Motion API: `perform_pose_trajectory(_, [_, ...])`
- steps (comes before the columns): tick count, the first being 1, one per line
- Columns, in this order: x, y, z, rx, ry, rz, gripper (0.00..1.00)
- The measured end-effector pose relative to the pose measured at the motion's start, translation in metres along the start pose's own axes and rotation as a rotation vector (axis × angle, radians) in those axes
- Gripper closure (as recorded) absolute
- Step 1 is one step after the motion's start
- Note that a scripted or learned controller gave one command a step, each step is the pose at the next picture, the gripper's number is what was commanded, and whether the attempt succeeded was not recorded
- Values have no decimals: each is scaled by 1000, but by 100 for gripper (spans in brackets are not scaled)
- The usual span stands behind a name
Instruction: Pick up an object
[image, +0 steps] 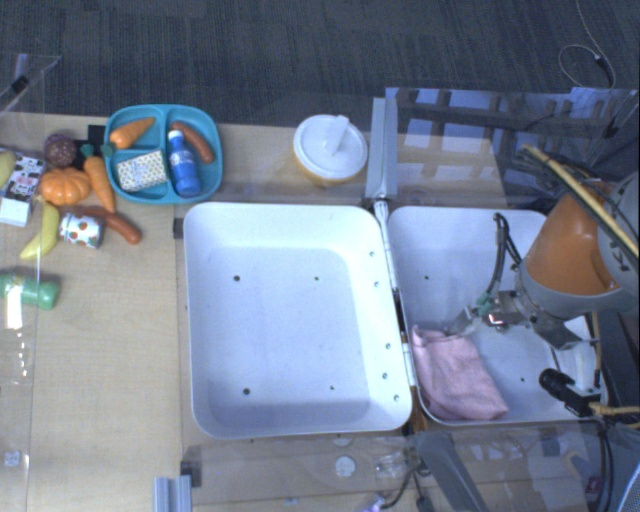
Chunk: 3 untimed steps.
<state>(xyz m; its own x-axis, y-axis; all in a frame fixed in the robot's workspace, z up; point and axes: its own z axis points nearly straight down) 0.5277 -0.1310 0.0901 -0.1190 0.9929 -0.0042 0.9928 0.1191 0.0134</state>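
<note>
Your target, the soft pink crumpled cloth (455, 375), lies in the near left corner of the right shallow white plastic bin (450, 250), against its wall. The two-finger gripper (488, 312) hangs just above the cloth's far edge; you cannot tell its finger state. The left white bin (290, 310) sits alongside on the pale wooden bench (100, 350), dark carpet beyond.

A blue divided plate (203, 128) of toy food sits near a white lidded cup (330, 148) on the bench (100, 350).
</note>
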Motion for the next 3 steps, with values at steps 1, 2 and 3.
perform_pose_trajectory(1, [28,-36,-36,10,6,-280,0])
perform_pose_trajectory(2, [-5,-38,-7,2,3,-380,0])
perform_pose_trajectory(3, [36,25,0,-6,1,-351,0])
